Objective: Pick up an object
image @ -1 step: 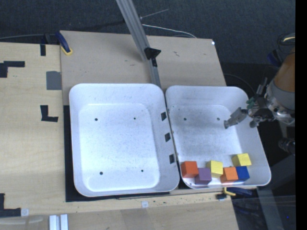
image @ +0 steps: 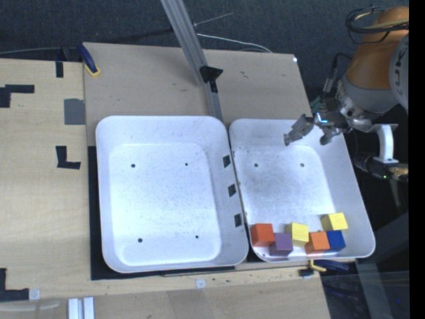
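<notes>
The claw [image: 309, 133] hangs over the far right corner of the right bin [image: 352, 178], its two fingers spread apart with nothing between them, as far as the slant allows. The blocks [image: 299, 235] lie clustered well apart from it, against the bin's near wall.

white bins [image: 166, 128], orange arm band [image: 372, 68]

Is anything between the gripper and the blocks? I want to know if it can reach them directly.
Nothing visible stands in the way. The gripper hovers over the right bin's far end; the blocks cluster along its near edge, with bare bin floor between them.
</notes>
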Available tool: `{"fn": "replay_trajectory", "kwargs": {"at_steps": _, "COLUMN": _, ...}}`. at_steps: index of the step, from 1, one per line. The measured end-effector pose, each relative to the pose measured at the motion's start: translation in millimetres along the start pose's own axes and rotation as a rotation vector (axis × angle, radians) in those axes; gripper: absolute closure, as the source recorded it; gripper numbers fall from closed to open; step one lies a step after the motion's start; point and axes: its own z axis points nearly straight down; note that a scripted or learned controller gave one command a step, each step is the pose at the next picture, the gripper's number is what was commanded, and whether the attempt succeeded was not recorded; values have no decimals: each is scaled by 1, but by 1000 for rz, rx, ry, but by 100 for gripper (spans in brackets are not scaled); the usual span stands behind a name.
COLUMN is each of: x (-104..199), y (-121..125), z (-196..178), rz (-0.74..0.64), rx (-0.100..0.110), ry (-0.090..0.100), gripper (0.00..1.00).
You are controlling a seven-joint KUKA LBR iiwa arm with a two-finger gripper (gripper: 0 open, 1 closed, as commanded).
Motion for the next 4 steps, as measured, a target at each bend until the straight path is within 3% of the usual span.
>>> {"fn": "replay_trajectory", "kwargs": {"at_steps": 1, "x": 9, "y": 66, "z": 9, "rz": 5, "rx": 3, "ry": -1, "gripper": 0}}
{"fn": "replay_trajectory", "kwargs": {"at_steps": 2, "x": -4, "y": 56, "z": 48, "rz": 9, "rx": 9, "ry": -2, "gripper": 0}}
{"fn": "replay_trajectory", "kwargs": {"at_steps": 4, "x": 19, "y": 71, "z": 56, "rz": 9, "rx": 5, "ry": -3, "gripper": 0}}
